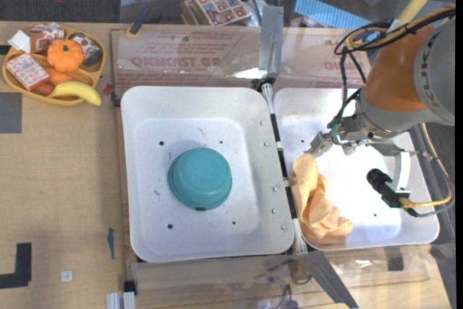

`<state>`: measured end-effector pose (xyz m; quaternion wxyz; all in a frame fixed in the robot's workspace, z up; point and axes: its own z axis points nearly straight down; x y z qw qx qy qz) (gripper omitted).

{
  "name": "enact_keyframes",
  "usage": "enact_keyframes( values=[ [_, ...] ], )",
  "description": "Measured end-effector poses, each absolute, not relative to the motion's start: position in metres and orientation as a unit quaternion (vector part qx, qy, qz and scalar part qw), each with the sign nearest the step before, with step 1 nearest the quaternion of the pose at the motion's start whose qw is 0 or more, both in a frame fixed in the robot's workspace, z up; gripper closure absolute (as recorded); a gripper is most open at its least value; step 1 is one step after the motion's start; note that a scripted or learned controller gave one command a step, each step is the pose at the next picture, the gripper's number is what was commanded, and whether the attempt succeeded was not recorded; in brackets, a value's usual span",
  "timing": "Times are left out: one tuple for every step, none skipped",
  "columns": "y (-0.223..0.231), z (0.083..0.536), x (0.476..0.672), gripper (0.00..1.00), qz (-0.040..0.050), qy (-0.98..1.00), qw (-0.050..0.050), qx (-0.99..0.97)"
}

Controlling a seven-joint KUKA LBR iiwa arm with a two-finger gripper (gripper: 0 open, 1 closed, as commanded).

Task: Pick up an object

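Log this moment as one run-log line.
arm: over right bin | gripper: at top of orange cloth | grasp: unconfirmed | left bin: teal bowl, upside down

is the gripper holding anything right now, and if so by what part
It cannot be told. The gripper sits at the top end of the orange cloth in the right bin, but no cloth visibly lies between its fingers.

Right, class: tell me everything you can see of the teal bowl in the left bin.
The teal bowl is round, smooth and plastic-looking, and appears to lie upside down with its base upward. It rests alone near the middle of the left bin, on the white floor, clear of the walls. Nothing else touches it.
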<state>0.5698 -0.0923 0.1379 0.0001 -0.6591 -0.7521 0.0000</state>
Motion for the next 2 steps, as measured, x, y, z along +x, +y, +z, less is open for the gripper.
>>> enact_keyframes(
  values=[
    [-0.100, 0.091, 0.534, 0.00, -0.0045, -0.806, -0.006, -0.592],
    [-0.102, 0.101, 0.535, 1.00, -0.0060, -0.804, -0.006, -0.595]
  ],
)
